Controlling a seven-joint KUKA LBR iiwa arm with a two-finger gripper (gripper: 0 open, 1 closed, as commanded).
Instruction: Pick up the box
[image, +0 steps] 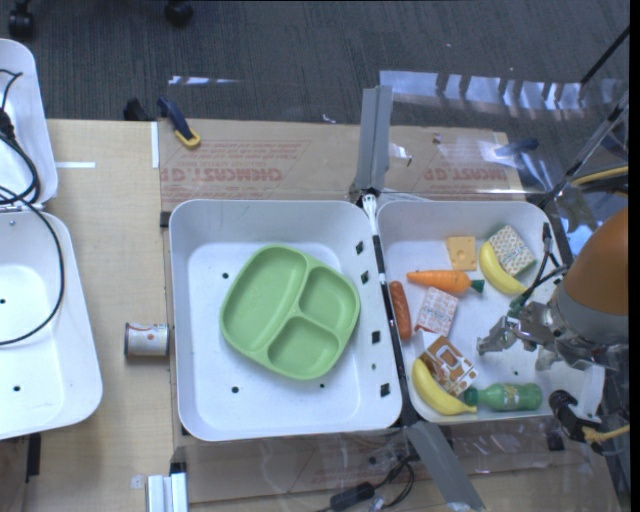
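Near the right bin's (392, 225) middle you see the box (436, 311), small, white with red print, lying flat. Right of it, your gripper (508, 335) hangs spread apart, grasping nothing.

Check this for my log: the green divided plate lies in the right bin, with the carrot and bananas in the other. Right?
Wrong bin. The camera view shows the green divided plate in the left bin; the carrot and bananas lie in the right bin.
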